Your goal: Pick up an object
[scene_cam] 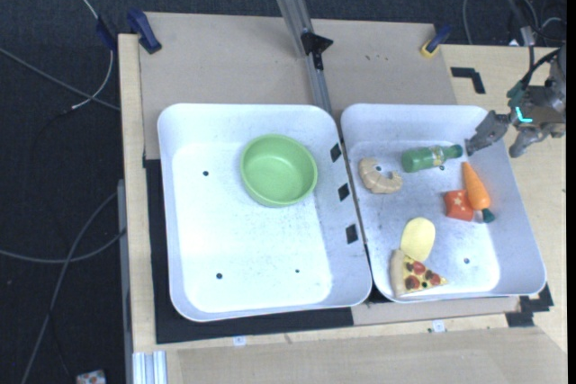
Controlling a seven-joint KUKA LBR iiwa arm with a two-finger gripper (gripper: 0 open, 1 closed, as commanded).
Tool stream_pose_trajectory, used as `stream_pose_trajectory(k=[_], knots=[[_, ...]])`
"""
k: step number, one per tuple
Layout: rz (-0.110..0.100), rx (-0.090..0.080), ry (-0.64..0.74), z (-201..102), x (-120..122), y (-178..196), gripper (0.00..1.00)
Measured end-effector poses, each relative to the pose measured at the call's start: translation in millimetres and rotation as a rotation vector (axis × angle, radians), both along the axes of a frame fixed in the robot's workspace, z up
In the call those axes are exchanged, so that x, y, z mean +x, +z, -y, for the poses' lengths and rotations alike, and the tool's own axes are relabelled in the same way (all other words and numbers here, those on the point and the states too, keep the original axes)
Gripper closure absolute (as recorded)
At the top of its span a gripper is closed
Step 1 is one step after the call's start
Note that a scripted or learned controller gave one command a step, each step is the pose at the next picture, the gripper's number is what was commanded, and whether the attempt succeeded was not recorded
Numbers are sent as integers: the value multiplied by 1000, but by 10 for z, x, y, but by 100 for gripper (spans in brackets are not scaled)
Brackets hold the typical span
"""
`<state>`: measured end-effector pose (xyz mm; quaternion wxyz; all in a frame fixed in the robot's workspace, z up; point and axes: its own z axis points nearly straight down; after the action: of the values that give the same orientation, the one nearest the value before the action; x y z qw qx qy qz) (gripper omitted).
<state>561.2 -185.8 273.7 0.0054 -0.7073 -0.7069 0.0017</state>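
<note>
Two white bins sat side by side on the surface, and the fingers (500,138) hovered at the upper right rim of the right bin (378,117), spread apart with nothing between them.

Nearest to the fingers, just to their left, lay a green bottle (430,158), resting on its side with its neck towards them. Below the fingers and slightly left lay a carrot (475,185), touching a small red block (457,205). Farther left of the bottle was a beige piece of bread (382,177). Well below, near the front wall, lay a yellow lemon-like piece (418,238) just above a pizza slice (414,273). A green bowl (279,169) stood far to the left, in the left bin (225,283).

The step in hand looked like the approach, with no grasp begun. The bottle seemed the sensible target, being closest and lying clear of its neighbours. To do it well, the fingers would want to straddle the bottle across its narrow width, at the body rather than the neck, and descend fully before closing. The rounded side could roll, so a centred grip would matter.
</note>
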Motion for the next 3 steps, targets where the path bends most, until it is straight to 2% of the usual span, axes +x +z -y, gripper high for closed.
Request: stream_pose_trajectory(k=[1,2,3], knots=[[4,-1,0,1,7,20,0],[-5,1,0,64,56,-568,0],[-5,2,-1,126,48,-1034,0]])
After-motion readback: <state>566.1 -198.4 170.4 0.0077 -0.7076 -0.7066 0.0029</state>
